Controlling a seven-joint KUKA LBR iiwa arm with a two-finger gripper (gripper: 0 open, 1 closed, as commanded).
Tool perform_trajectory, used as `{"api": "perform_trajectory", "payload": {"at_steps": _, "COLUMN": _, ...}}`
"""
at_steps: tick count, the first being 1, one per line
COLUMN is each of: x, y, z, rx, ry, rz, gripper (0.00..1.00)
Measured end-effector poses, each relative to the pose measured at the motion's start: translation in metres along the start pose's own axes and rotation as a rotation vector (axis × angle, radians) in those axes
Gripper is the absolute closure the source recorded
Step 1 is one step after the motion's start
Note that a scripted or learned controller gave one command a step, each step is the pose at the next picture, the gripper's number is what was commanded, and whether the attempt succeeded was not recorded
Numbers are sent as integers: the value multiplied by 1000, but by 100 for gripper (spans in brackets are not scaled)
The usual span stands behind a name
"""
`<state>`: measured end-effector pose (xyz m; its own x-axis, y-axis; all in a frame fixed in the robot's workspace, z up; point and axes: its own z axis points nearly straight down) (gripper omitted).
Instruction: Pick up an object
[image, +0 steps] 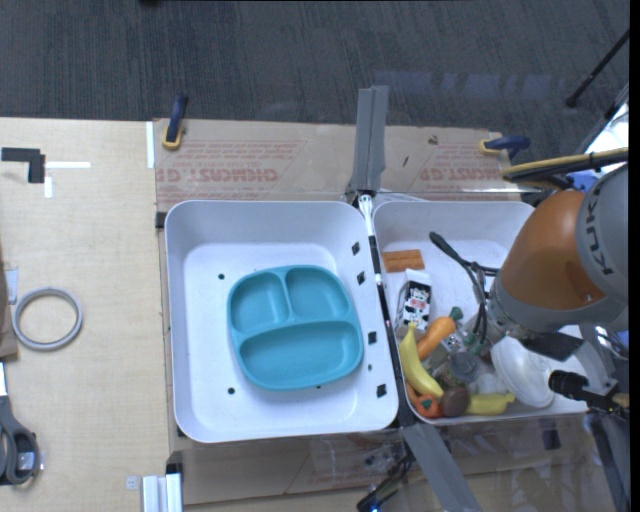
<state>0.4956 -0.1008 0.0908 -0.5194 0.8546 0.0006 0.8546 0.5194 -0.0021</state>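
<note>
The right bin (455, 222) holds a pile of toy food: a yellow banana (416, 364), an orange carrot (435, 336), a brown round piece (455, 401), a second yellow piece (490, 403), an orange block (404, 261) and a small black-and-white carton (416, 301). My gripper (462, 350) reaches down into this pile from the right, just right of the carrot and banana. The orange wrist band (556, 252) and grey arm cover the bin's right half. A white rounded object (520, 368) lies beside the gripper.
The left bin (190, 300) carries a blue divided plate (296, 326). A roll of tape (44, 318) and scissors (18, 452) lie on the bench at the left. A grey post (370, 140) stands behind the two bins.
</note>
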Motion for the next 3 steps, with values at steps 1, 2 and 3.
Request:
{"api": "perform_trajectory", "payload": {"at_steps": 1, "x": -4, "y": 8, "z": 0, "rx": 0, "ry": 0, "rz": 219, "gripper": 0}}
{"api": "perform_trajectory", "payload": {"at_steps": 2, "x": -5, "y": 7, "z": -9, "rx": 1, "ry": -2, "rz": 217, "gripper": 100}}
{"api": "perform_trajectory", "payload": {"at_steps": 3, "x": -5, "y": 7, "z": -9, "rx": 1, "ry": -2, "rz": 217, "gripper": 0}}
